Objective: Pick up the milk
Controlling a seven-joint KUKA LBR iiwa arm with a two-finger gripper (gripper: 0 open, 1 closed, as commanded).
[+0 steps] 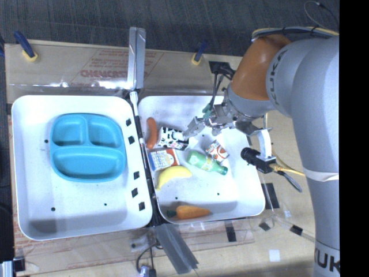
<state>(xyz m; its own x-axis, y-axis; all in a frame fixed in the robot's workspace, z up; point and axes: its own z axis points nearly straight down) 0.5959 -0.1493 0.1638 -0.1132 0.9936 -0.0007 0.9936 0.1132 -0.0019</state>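
two white bins, the right bin (248, 203) holding a small cow-patterned milk carton (171, 137) just left of the gripper (199, 126), jaws spread and empty; likely light, stiff, best pinched across flat sides

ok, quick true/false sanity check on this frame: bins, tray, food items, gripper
1. The blue divided tray lies in the left bin. True.
2. The banana lies in the left bin. False: it lies in the right bin.
3. The carrot sits near the right bin's front edge. True.
4. The gripper hangs over the blue tray. False: it is over the right bin, by the black-and-white milk carton.
5. The green bottle stands upright. False: it lies on its side.
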